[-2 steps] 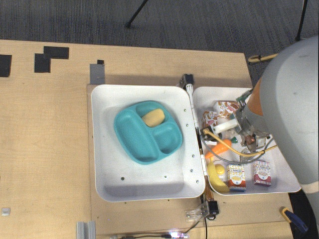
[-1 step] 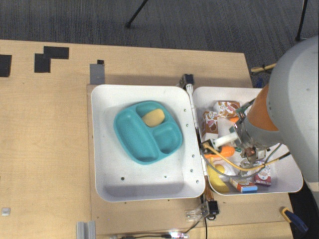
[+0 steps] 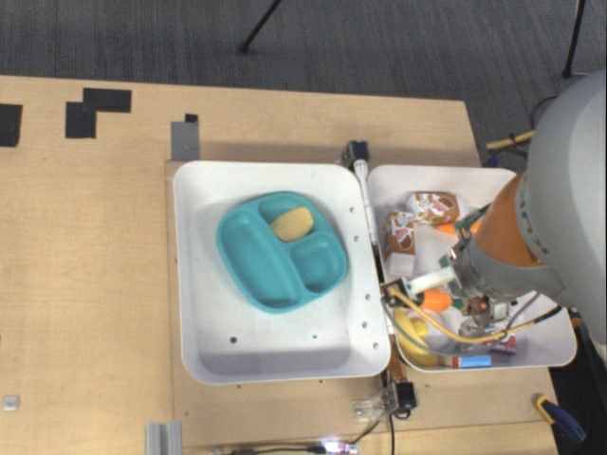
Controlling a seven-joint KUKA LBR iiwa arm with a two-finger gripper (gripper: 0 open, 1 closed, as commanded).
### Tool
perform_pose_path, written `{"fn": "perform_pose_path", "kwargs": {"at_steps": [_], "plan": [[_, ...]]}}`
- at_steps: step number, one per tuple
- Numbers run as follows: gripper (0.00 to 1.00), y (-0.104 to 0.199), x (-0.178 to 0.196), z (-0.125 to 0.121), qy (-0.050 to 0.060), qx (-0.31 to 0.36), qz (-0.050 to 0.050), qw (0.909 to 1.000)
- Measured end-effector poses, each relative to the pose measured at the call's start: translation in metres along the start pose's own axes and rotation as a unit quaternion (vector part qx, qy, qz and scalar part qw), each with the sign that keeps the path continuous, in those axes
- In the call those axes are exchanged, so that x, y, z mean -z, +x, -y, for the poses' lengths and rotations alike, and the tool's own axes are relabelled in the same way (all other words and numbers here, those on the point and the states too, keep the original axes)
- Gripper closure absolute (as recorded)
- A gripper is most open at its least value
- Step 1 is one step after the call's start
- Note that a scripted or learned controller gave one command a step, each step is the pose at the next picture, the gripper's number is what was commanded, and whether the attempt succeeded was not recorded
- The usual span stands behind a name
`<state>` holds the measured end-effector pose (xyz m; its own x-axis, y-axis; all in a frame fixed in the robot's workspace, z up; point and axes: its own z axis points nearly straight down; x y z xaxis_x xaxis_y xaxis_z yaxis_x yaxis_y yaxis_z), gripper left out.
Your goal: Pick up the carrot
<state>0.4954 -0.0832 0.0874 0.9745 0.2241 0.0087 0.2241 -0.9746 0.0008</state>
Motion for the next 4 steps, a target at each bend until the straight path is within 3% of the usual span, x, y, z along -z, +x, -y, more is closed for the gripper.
{"fn": "perform_pose_path", "kwargs": {"at_steps": [1, 2, 3, 4], "plan": [[0.0, 0.018, -0.001, -0.004, 0.001, -0.008, 0.003, 1.0], [0.0, -0.004, 0.001, -0.001, 0.0, 0.023, -0.002, 0.9997], [0.0, -0.004, 0.001, -0.004, -0.001, -0.006, -0.003, 1.0], [0.0, 0.082, -0.002, -0.024, 0.001, 0.024, 0.002, 0.9997]]}}
